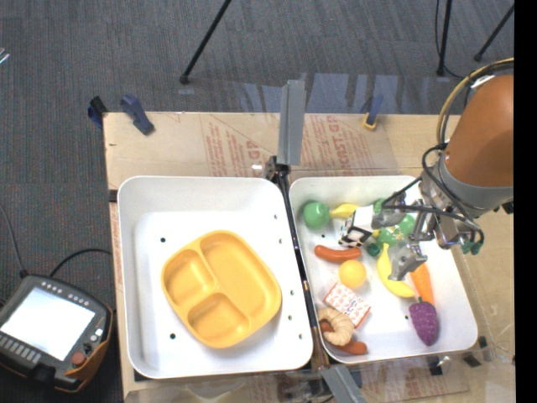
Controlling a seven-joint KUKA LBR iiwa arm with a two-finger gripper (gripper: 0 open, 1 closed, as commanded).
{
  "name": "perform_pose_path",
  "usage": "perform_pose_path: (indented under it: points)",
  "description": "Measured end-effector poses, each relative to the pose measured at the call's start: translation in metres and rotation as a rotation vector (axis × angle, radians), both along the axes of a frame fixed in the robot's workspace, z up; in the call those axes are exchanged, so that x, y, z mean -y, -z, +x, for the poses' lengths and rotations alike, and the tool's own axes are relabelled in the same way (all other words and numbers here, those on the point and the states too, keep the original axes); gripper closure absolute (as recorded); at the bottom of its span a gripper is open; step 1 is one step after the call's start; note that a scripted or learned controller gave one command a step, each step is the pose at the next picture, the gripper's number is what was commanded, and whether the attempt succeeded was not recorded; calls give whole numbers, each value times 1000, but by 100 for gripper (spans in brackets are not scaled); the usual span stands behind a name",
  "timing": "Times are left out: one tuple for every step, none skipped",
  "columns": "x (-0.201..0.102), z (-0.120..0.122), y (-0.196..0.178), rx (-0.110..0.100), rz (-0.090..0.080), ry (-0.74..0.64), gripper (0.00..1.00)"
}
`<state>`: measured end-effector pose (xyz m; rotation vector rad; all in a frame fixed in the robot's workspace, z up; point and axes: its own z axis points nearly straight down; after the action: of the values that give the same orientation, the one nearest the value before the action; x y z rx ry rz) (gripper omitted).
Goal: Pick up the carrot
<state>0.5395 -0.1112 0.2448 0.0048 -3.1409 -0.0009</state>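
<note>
While low in the right bin (466,330) lie a purple eggplant (424,321) and a red-and-white box (346,305), just above sits the orange carrot (423,283), right of centre, beside a yellow banana (391,277); directly over it hangs the gripper (406,263), fingers indistinct, grip impossible to tell; further left, yellow divided plate (221,288)
</note>
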Motion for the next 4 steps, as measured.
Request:
perform_pose_path:
  points:
    - [46, -6, 79, -8, 3, 80, 0]
    - [96, -15, 151, -4, 2, 244, 0]
    - [70, -1, 158, -1, 2, 230, 0]
    - [65, -48, 158, -2, 2, 345, 0]
